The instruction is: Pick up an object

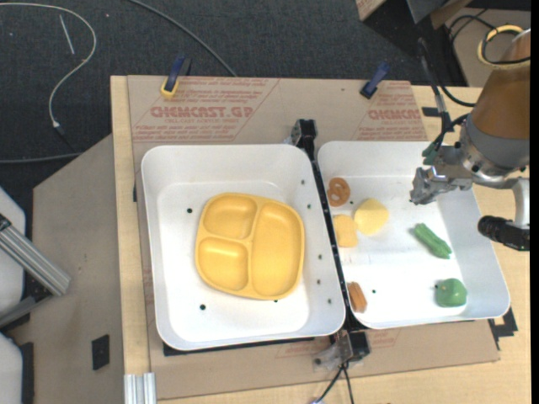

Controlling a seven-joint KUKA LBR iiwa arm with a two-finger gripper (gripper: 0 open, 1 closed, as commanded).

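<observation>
The right bin (404,162) holds several small food toys. A brown ring-shaped piece (338,192) lies at its left edge. A pale yellow round piece (371,217) sits beside an orange-yellow block (345,231). Further right lie a long green piece (431,239) and a green pepper-like piece (450,293). A small orange sausage shape (357,297) rests near the front left corner. My gripper (424,188) hangs over the bin's back right part, up and to the right of the pale yellow piece. I see nothing in it.
The left bin (168,225) carries a yellow divided plate (250,245). Black clamps (304,131) join the bins at the middle seam. Blue clips (174,76) pin the cardboard at the back. The grey and orange arm (505,108) covers the right bin's far right corner.
</observation>
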